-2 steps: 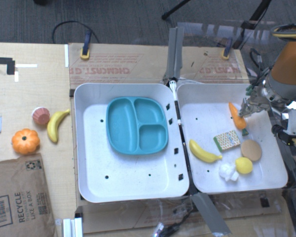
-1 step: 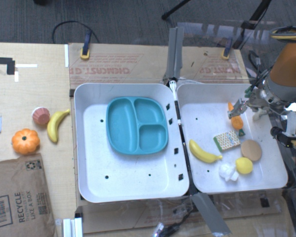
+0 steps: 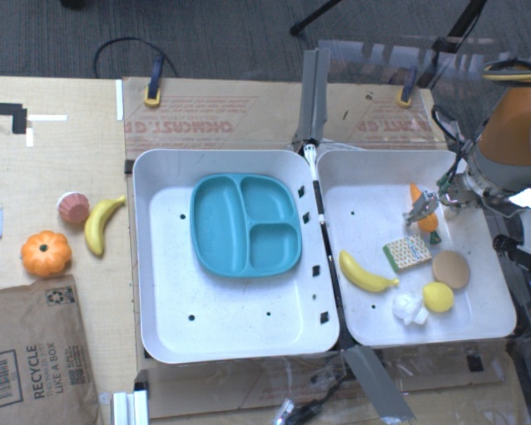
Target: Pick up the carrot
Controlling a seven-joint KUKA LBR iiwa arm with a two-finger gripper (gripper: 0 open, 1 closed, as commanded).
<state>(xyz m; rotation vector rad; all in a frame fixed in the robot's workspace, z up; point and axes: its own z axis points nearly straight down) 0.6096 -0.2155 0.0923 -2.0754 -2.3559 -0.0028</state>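
— The gripper (image 3: 422, 207)?
— Low in the right bin (image 3: 372, 317), fingers around the carrot (image 3: 424, 210), seemingly closed on it near the far right wall.
— Any writing?
— "RECYCLE LIKE A" on the brown box (image 3: 31, 361); mirrored red print on the cardboard (image 3: 221, 118), not readable.
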